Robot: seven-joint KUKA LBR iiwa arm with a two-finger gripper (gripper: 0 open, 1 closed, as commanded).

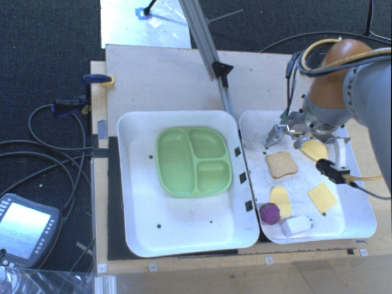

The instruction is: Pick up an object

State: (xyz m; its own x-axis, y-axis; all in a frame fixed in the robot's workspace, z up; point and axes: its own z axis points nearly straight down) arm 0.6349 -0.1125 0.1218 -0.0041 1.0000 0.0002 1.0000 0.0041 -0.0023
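Closest of all is a grey hand screen (27,228) with wires, down by the corner of the counter (184,78). Then come two white bins side by side.

The right bin (361,228) has the small toys. At its near end there is a white block (297,225), with a purple ball (269,212) just beside it. A bit further back lie a round yellow piece (280,195) and a square yellow slice (321,198), apart from each other. After them comes a slice of toy toast (281,164). Just past the toast is a yellow wedge (313,150).

The left bin (131,225) has a green plate (194,162) with three parts, and nothing lies on it.

The gripper (306,143) is over the far end of the right bin, right above the yellow wedge. Its fingers look spread wide, one on each side of the wedge, and they pinch nothing. The wedge lies flat on the bin floor.

I think the arm is getting ready to grab the wedge. To do it well, it should go straight down until the fingers are low by the bin floor, since the wedge is thin. It should keep the wedge in the middle and not bump the toast, which is near. Then it should close slowly and lift straight up.

Furthest away, a grey pole (199,26) leans over the back of the counter.
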